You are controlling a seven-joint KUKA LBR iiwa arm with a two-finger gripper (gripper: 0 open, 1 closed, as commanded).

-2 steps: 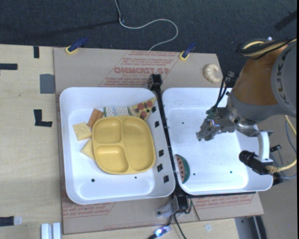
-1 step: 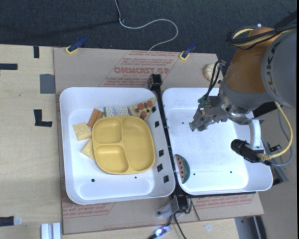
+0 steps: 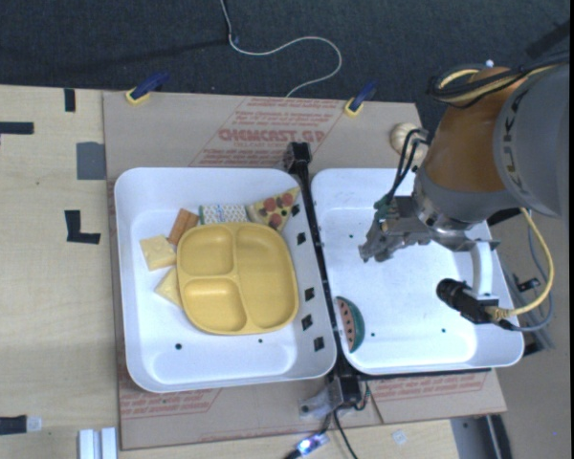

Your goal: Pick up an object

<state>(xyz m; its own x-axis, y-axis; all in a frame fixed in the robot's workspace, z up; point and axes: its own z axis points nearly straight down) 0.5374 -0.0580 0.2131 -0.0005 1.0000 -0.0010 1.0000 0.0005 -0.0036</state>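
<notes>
Camera view: watermelon slice (image 3: 351,321) lies below-left of end effector (image 3: 376,247), apart.

The gripper (image 3: 376,249) hangs over the right bin (image 3: 411,347), near a watermelon slice (image 3: 350,321) at its left wall. The left bin (image 3: 139,352) holds a yellow divided plate (image 3: 237,277) among small food pieces.

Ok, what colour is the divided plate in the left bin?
Yellow, a pale mustard shade all over. The divided plate shows best in the camera view, lying in the left bin.
</notes>
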